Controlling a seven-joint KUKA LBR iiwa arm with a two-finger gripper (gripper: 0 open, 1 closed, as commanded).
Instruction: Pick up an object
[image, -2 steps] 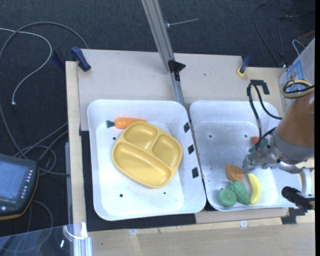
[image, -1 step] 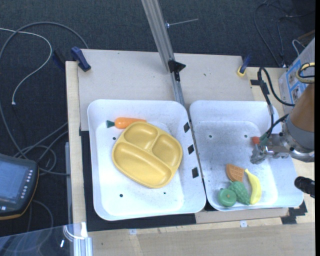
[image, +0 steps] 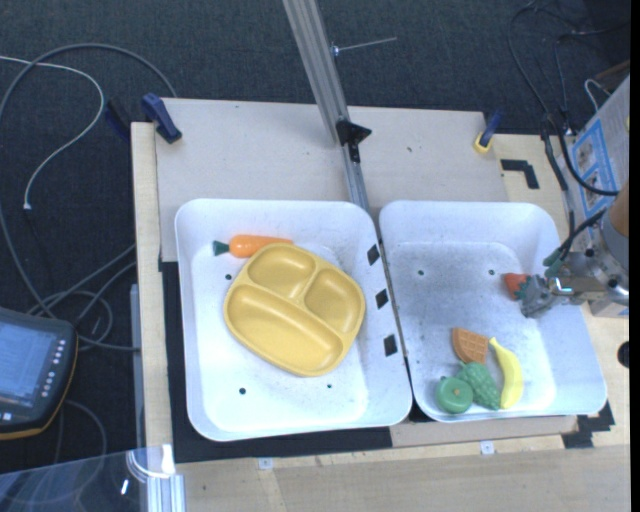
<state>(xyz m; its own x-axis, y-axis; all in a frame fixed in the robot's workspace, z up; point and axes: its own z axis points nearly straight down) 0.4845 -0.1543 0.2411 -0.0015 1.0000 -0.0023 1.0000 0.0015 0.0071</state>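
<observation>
My gripper (image: 537, 293) reaches in from the right over the right bin (image: 440, 225), low near its right wall. A small red-orange object (image: 514, 284) lies just left of the gripper's tip, touching or nearly touching it. Lower in the same bin lie an orange waffle-like piece (image: 469, 346), a yellow banana (image: 509, 374), a green bumpy toy (image: 483, 384) and a green round piece (image: 455, 394). The left bin (image: 200, 330) holds a yellow divided plate (image: 294, 308) and an orange carrot (image: 255, 244).
A slanted metal bar (image: 325, 85) runs from the top down to the gap between the bins. Blue clamps (image: 160, 116) and a yellow clamp (image: 487, 136) sit at the bench's back corners. A tablet (image: 30, 370) lies off to the left.
</observation>
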